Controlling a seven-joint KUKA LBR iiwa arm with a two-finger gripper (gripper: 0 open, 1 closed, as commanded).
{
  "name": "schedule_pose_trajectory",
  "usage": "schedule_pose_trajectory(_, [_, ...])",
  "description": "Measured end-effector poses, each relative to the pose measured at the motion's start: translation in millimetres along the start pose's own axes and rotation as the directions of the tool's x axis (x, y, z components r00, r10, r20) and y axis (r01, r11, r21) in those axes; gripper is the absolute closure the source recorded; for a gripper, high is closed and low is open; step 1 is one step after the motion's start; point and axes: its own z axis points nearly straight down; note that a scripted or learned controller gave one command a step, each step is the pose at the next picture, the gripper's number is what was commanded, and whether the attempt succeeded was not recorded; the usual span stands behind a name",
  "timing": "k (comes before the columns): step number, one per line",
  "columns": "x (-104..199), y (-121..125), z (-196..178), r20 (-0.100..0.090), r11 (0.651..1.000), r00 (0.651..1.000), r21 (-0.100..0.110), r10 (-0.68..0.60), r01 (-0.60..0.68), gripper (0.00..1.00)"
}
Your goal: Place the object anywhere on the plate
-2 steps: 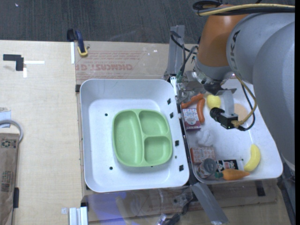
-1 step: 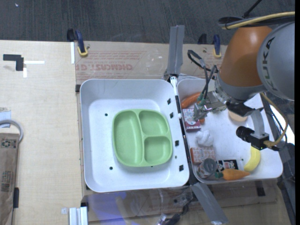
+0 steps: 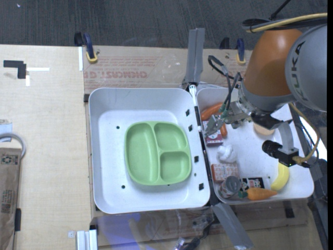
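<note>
The arm is reaching into the right bin (image 3: 299,189), its pincer (image 3: 216,125) hovering near a carrot (image 3: 212,111); whether it is apart or together, I cannot tell. The picking step is seemingly under way, so the next move is calling for a firm grasp, then carrying left to the green plate (image 3: 157,153).

Light wood bench top (image 3: 44,139) spans left side. Dark grey carpet floor (image 3: 130,9) runs along top. Cardboard sheet (image 3: 135,69) clamped at bench back edge by blue clamps (image 3: 89,48). Black bracket (image 3: 15,66) far left. Even lighting.
</note>
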Motion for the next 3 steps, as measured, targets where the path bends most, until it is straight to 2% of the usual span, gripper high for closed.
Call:
schedule_pose_trajectory(1, [73.2,74.7,-20.1,0.002,0.994,0.994,-0.001,-0.106,0.106,0.0])
schedule_pose_trajectory(2, [72.7,75.5,-25.1,0.004,0.994,0.994,0.005,-0.108,0.108,1.0])
schedule_pose_trajectory(3, [188.6,39.4,48.2,0.003,0.976,0.976,0.001,0.217,-0.217,1.0])
